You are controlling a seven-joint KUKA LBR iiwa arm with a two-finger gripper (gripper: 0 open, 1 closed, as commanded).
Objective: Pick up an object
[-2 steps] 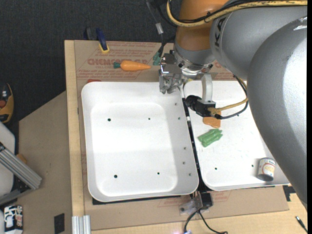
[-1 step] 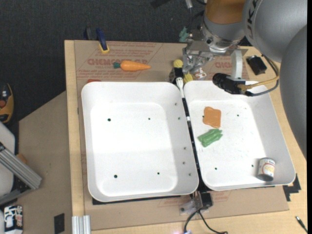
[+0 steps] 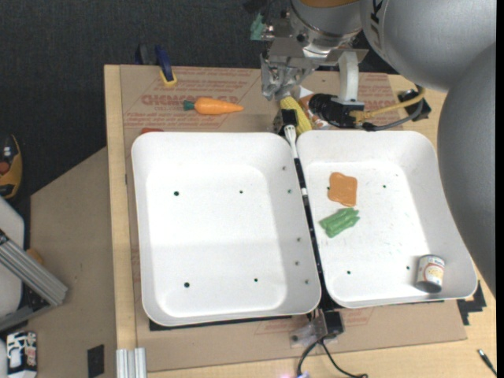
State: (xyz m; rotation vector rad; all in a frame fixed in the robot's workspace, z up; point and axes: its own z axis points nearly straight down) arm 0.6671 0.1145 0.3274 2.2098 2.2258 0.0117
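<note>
My gripper (image 3: 279, 85) hangs over the back edge of the bench, just behind the seam between the two white bins. Right below it lies a yellow thing (image 3: 290, 106) with a black part and a thin stick that runs forward along the seam. Whether the gripper touches it I cannot tell. In the right bin (image 3: 394, 290) lie an orange slab (image 3: 342, 188), a green pea pod (image 3: 339, 222) and, at the front right corner, a small tin (image 3: 430, 272).
A toy carrot (image 3: 214, 106) lies on the cardboard behind the left bin (image 3: 157, 290). A blue clamp (image 3: 165, 65) sits at the board's back left edge. The arm's big grey body covers the upper right.
</note>
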